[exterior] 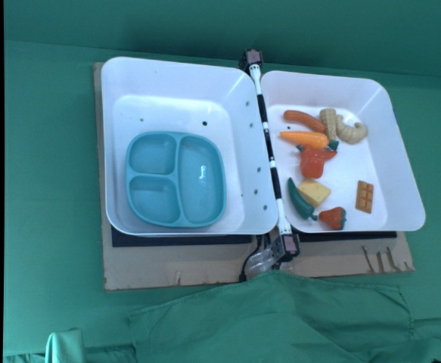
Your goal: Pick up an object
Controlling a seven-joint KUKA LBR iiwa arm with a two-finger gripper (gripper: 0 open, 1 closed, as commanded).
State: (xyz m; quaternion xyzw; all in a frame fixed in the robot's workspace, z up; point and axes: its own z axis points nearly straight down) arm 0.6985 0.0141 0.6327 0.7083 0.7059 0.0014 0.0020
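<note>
The right bin (399,165) holds several toy foods. A red sausage (304,119) and an orange carrot (305,138) lie at its far left, beside two tan peanut-like pieces (328,120) (353,132). A red pepper (315,162) sits below the carrot. Nearer the front lie a yellow cheese wedge (315,193), a dark green chili (299,201) along the left wall, a small red fruit with a green top (332,218) and a brown chocolate bar (364,197).
The left bin (167,78) bears a teal divided plate (176,178) with three compartments. A black-and-white rod (268,150) runs between the bins. Both bins rest on a cardboard sheet (175,274). Rumpled green cloth (281,316) lies at the front.
</note>
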